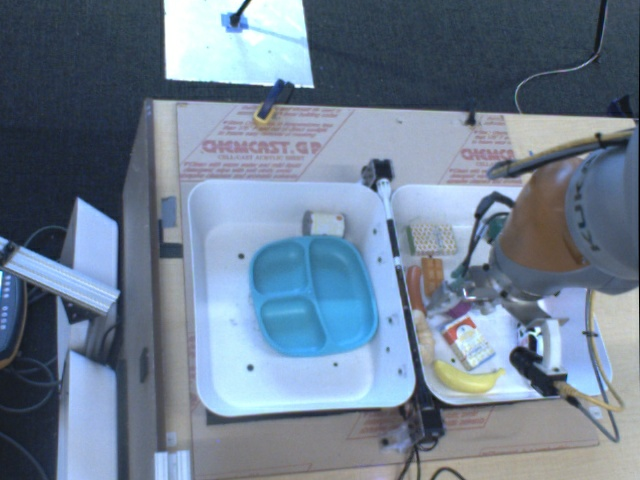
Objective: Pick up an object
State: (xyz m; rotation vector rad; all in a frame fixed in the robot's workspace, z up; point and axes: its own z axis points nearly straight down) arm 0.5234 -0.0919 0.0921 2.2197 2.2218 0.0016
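The end effector (pixel 466 296) hangs low in the right white bin (pixel 575 380); whether it grips anything cannot be told. Just below it lies a small red-and-white printed box (pixel 469 345), tilted, with a curved yellow banana (pixel 467 377) beside its lower edge.

Even, fairly bright overhead light; soft, slightly grainy picture

Left of the gripper (pixel 470 293), the shallow white plastic bin (pixel 225 268) looks washed out with faint shadows under its rim; the pale square sheet on the dark floor (pixel 238 28) up-left glares, and fine detail near the fingers blurs
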